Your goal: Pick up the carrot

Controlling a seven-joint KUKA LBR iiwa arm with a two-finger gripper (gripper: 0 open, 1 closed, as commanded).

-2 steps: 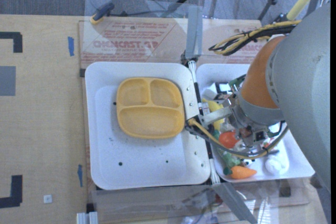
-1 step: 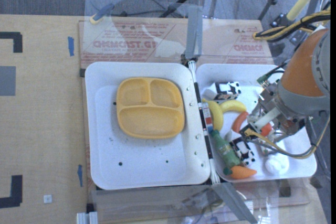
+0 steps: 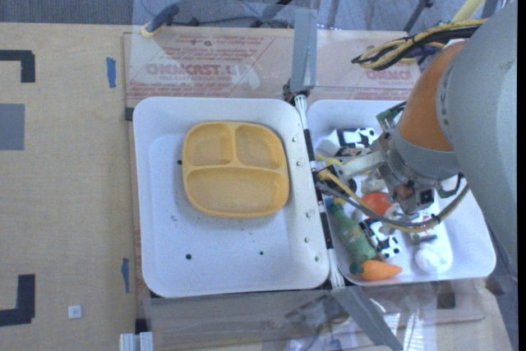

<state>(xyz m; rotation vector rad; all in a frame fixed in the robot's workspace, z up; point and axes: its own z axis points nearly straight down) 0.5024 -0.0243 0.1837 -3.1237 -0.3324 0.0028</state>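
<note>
The carrot (image 3: 381,270), small and orange, lies at the front edge of the right bin (image 3: 472,247), with its tip pointing right. My gripper (image 3: 400,195) hangs over the middle of that bin, below the arm's orange band (image 3: 427,115). It is behind the carrot and somewhat apart from it. The arm's grey body hides the gripper's lower end, and cables loop around it.
A green oblong toy (image 3: 350,233) lies just left of the carrot. A red piece (image 3: 376,201), black-and-white toys (image 3: 383,238) and a white ball (image 3: 428,260) crowd the right bin. The left bin (image 3: 164,242) holds a yellow divided plate (image 3: 236,168).
</note>
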